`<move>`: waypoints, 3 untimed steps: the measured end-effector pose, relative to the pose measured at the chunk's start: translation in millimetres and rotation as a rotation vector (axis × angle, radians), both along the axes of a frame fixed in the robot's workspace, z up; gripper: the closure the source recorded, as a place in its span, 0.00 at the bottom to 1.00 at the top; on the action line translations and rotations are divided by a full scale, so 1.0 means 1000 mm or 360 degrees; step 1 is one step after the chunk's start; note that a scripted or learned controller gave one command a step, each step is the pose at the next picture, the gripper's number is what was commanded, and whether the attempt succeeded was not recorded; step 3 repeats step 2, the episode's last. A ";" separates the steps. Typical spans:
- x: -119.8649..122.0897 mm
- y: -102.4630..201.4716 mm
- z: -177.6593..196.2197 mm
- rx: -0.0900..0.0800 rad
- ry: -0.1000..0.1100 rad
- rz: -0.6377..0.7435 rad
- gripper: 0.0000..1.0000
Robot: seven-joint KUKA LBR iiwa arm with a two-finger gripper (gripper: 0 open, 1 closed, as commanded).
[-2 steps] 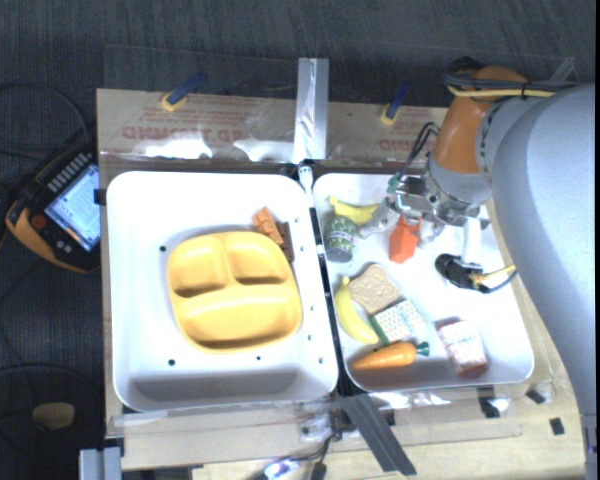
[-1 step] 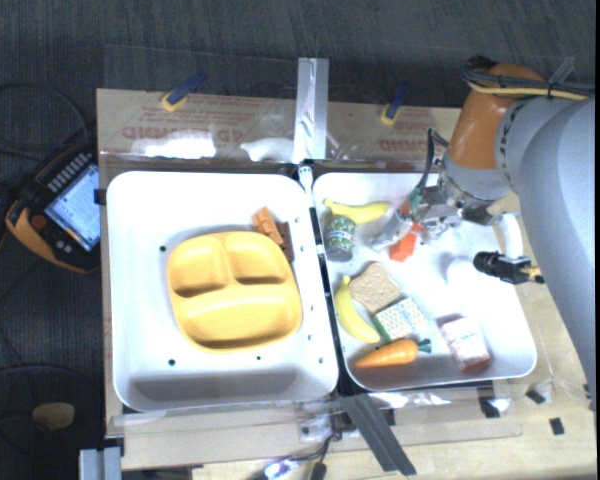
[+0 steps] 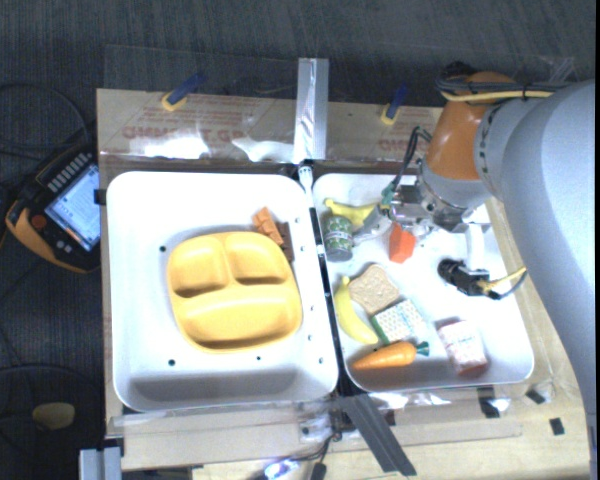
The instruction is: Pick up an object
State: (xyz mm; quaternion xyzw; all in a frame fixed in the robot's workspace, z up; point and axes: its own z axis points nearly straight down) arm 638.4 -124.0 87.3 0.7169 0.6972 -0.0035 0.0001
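At frame right, grey arm [image 3: 555,168] reaching into right bin [image 3: 510,353]. Left of centre, yellow divided plate [image 3: 235,288] in left bin [image 3: 130,268]. Upper right bin: gripper [image 3: 412,211] just above small orange-red object [image 3: 402,243]; grip unclear, cannot tell whether holding.

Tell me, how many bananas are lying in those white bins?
2, both in the right bin: one banana near its far left corner, the other banana along its left wall, partly under a slice of bread. More could be hidden beneath the arm.
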 end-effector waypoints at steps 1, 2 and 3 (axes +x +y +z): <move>0.000 0.000 0.010 -0.0001 0.0005 0.0000 1.00; -0.030 0.036 0.096 0.0004 -0.0004 0.0240 1.00; -0.030 0.036 0.096 0.0004 -0.0004 0.0240 1.00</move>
